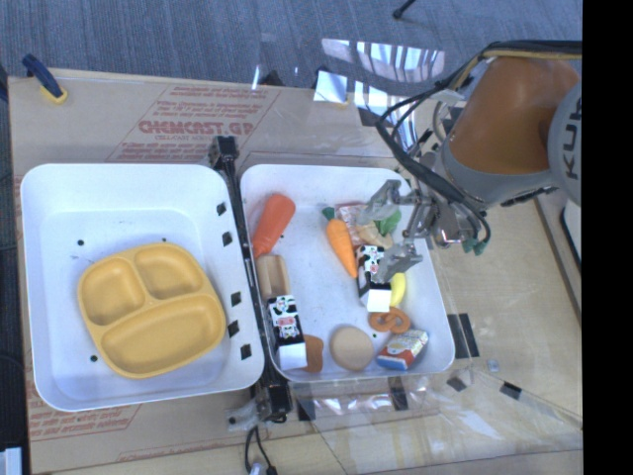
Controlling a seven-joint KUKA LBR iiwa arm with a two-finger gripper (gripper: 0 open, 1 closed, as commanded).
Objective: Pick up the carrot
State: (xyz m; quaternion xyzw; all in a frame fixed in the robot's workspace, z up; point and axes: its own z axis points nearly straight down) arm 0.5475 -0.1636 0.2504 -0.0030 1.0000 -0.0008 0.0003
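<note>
Tool (396, 228) state cannot be told; it hovers over the right white plastic bin (435, 310). At left, a yellow divided plate (150, 310). Further right, the small orange toy carrot (342, 245) lies just beside the tool, probably light, rigid, smooth: grip mid-body, across its width.

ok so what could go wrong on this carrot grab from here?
1. Wrong pick: the carrot lies close against a small milk carton and a banana, with the gripper just to its right, so the fingers may catch a neighbour.
2. Mix-up: a bigger orange-red sausage-shaped toy lies at the right bin's left wall and could be mistaken for the target.
3. The carrot is thin and tapered; it may slip out.
</note>
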